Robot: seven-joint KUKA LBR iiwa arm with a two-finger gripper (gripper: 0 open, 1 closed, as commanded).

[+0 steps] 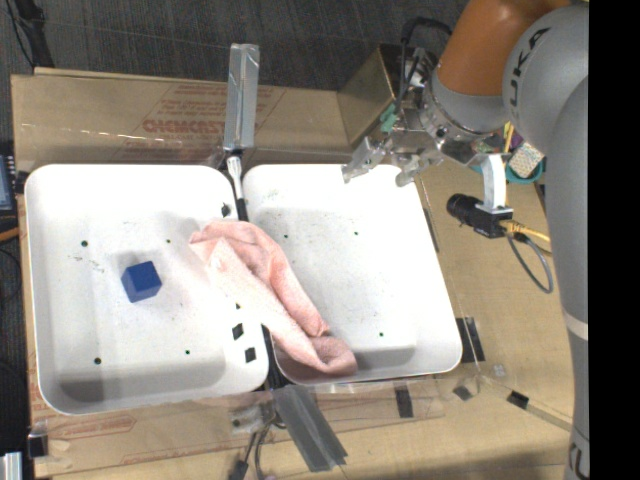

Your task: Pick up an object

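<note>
I take the ridge where the two white bins meet as my landmark, and I read everything off it. The pink cloth (272, 290) lies draped straight across that ridge: its upper end spreads a little way into the left bin (60, 298), and the rest runs down into the right bin (420, 268), ending in a bunched fold against that bin's near wall. Well to the left of the ridge, on the left bin's floor, sits a small blue cube (142, 280), apart from the cloth.

My gripper (383, 164) hangs to the right of the ridge, above the far rim of the right bin, with its two fingers spread and nothing between them. It is well apart from both things.

I judge the cloth light, soft and limp; it will sag and trail when lifted, and it may drag over the ridge. A flat patch gives the fingers little to bite, so I would go for the thick bunched fold near the right bin's near wall, or the raised crease just right of the ridge, pinching down into the heap. The cube looks rigid and light, with flat sides that suit a squeeze, but it could skid on the smooth floor if I come down off-centre.
</note>
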